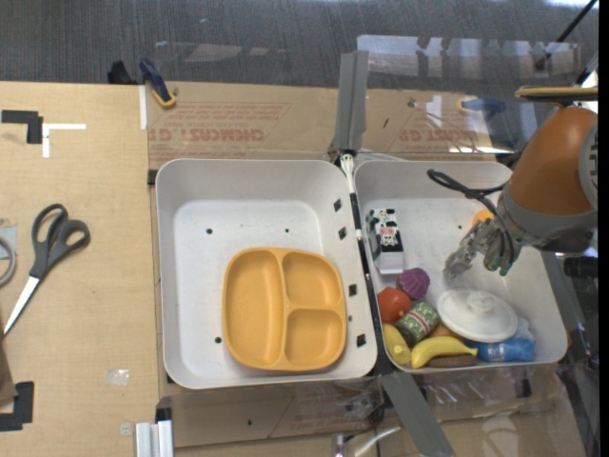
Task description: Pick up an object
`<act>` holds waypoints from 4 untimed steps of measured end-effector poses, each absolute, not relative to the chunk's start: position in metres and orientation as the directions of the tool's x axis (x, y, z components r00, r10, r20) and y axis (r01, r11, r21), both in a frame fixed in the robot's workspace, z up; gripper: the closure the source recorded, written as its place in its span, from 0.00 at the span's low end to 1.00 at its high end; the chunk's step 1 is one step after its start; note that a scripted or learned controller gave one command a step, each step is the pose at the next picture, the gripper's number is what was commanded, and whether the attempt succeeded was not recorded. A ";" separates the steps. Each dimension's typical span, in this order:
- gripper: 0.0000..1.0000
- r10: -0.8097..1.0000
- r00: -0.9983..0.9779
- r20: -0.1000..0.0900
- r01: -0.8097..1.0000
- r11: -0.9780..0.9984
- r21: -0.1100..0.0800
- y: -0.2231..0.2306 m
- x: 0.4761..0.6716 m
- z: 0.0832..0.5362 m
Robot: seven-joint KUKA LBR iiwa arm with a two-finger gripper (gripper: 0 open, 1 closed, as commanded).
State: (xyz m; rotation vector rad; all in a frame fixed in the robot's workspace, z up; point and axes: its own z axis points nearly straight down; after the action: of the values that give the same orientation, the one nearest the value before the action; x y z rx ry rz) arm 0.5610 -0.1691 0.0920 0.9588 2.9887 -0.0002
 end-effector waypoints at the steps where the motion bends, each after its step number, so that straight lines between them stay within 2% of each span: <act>1: 1.00 0.736 -0.677 -0.003 0.736 0.677 0.000 -0.085 0.567 0.266; 2: 1.00 0.799 -0.601 -0.003 0.799 0.601 0.000 -0.082 0.616 0.336; 3: 1.00 0.732 -0.681 -0.001 0.732 0.681 -0.001 -0.015 0.642 0.205; 4: 1.00 0.463 -0.886 -0.005 0.463 0.886 0.000 -0.068 0.622 0.375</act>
State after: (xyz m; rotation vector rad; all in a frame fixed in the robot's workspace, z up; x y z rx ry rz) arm 0.6217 -0.0680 0.3751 0.7484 3.0465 -0.0014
